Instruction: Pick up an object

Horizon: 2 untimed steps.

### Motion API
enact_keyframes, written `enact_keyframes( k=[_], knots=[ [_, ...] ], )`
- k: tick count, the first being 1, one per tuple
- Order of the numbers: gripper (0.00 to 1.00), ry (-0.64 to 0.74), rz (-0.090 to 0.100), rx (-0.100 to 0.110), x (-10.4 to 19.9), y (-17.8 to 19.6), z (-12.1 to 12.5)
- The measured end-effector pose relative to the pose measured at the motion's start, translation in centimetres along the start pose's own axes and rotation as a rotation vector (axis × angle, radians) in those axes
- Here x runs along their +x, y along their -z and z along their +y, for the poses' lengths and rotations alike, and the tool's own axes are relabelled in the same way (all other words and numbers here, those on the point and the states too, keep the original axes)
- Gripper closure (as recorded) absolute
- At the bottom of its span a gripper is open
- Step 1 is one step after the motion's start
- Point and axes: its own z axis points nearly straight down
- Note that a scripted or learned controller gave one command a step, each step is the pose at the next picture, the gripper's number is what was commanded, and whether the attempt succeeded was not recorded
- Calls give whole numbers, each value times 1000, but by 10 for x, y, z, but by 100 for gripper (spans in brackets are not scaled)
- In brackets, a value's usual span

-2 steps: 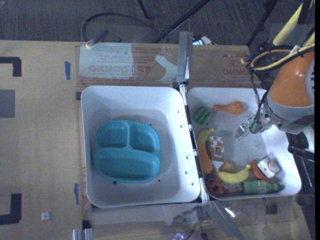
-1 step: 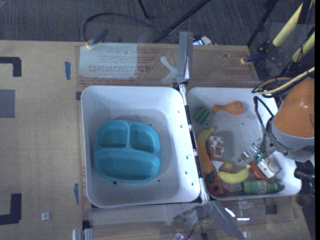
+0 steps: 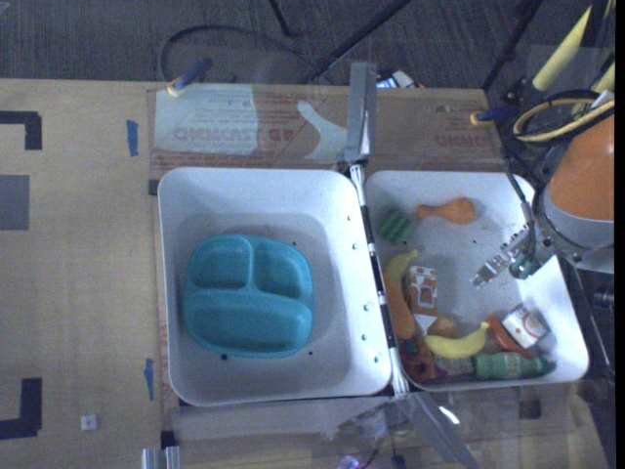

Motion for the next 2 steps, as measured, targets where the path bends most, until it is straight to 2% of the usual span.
enact_keyframes(
  k=[1,2],
  knots=[
    [0,0,0,0,0,0,0],
    [0,-70,-2,-1,-40,-54,73]
  ],
)
